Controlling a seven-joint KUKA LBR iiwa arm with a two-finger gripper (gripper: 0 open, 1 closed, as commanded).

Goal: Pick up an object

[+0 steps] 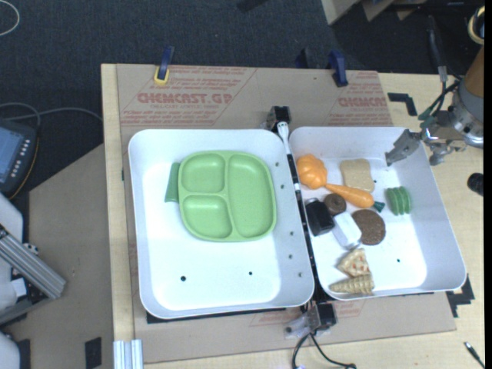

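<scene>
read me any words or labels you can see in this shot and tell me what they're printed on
"CHEMCAST GP": red print on the brown board under the bins, behind the left bin.
A second red print on the same board, behind the right bin: partly covered and blurred, not readable.
Nothing readable on the green tray or the other objects.

Even overhead light, soft shadows, slight blur

Dark blue carpet floor (115, 21), pale wooden desk (84, 206) topped with a printed cardboard sheet (231, 98), yellow clamp (162, 71) and blue clamp (337, 67) at its far edge, cables (46, 114) trailing left, even lighting
</scene>
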